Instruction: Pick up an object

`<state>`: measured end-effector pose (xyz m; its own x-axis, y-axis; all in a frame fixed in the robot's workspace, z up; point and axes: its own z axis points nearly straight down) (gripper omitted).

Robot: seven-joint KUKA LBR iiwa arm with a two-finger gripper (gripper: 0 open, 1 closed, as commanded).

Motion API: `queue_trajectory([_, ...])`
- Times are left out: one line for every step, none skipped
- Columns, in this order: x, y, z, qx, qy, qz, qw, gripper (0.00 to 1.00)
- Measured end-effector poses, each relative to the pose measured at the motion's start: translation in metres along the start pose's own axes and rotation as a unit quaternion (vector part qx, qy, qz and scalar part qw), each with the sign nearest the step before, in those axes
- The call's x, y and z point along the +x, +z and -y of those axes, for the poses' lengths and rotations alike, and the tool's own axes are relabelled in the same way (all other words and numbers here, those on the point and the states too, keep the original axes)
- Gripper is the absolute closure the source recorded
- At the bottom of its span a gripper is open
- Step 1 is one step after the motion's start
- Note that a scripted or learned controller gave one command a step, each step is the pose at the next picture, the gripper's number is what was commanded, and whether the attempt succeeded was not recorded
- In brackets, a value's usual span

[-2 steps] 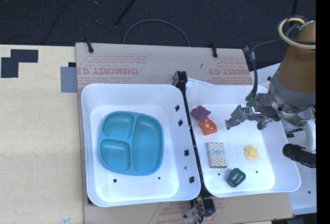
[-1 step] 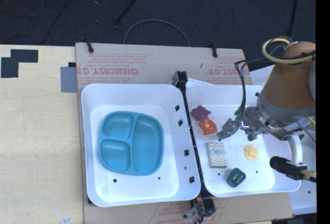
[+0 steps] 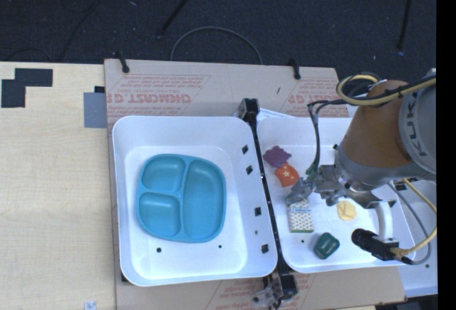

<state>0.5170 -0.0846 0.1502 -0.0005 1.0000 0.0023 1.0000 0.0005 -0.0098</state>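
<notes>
— White plastic on both sides, so where do we stand? The left bin carries a blue divided plate; the pickable bits lie in the right bin.

— We read this as the approach step. Our gripper hangs low near that bin's middle, with the patterned packet just beside it at six o'clock and the orange-red piece close at eleven o'clock.

— Is anything between the fingers?

— We see nothing held. Whether they stand apart or together, we cannot tell; the wrist hides too much.

— And the other things?

— A purple piece farther off at eleven, a yellow piece at four, a dark green block at five, all well apart from each other.

— What does the next move call for?

— We judge it needs settling squarely over one item, probably the packet, then descending and closing without nudging the orange-red neighbour.
</notes>
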Motion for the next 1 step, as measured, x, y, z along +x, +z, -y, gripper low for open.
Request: queue_trajectory([0.0035, 0.0436, 0.0033, -0.001, 0.000, 0.000, 1.0000, 0.00])
